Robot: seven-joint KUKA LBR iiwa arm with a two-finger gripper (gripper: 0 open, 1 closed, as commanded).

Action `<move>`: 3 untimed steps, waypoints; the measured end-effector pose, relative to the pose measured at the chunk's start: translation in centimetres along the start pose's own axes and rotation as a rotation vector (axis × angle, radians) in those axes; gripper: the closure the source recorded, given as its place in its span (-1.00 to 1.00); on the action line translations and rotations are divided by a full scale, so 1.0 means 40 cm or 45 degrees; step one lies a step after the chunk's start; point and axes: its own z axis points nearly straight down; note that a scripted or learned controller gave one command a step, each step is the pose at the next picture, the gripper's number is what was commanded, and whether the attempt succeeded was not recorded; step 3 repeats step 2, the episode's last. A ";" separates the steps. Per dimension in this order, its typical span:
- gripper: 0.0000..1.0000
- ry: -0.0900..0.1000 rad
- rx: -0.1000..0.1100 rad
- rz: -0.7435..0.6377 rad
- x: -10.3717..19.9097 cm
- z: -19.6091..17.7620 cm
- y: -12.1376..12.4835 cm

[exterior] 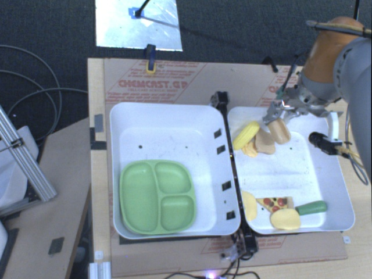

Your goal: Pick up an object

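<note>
1. On a cardboard-topped bench [174, 83] seen from above, two shallow white bins sit side by side, their inner walls touching along a black clipped seam; the left bin [168, 121] is the landmark for what follows.
2. Just right of the left bin, the right bin [325, 173] carries a scatter of toy food.
3. Well to the right of the left bin and above the right bin's far corner, the grey arm [349, 63] with its orange band reaches in and angles down.
4. Inside the left bin, in its near left corner, lies a green divided plate [157, 196] with three compartments.
5. Past the left bin's far right corner, the gripper [272, 121] hangs low over the far part of the right bin, its tip right at a tan bread-like piece [280, 132]; how wide the pincer stands cannot be told, nor whether it grasps anything.
6. Just across the seam from the left bin, a yellow corn cob [245, 135] lies tilted, touching a pale yellow piece [251, 150] beside the tan one.
7. Off the left bin's near right corner lie a pizza slice [275, 203], a yellow round piece [285, 219] and a green vegetable [311, 207], clustered together.
</note>
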 end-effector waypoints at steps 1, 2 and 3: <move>1.00 0.001 0.004 0.001 0.117 0.055 -0.001; 1.00 0.004 0.006 0.004 0.246 -0.110 -0.268; 1.00 0.004 0.006 0.004 0.246 -0.110 -0.268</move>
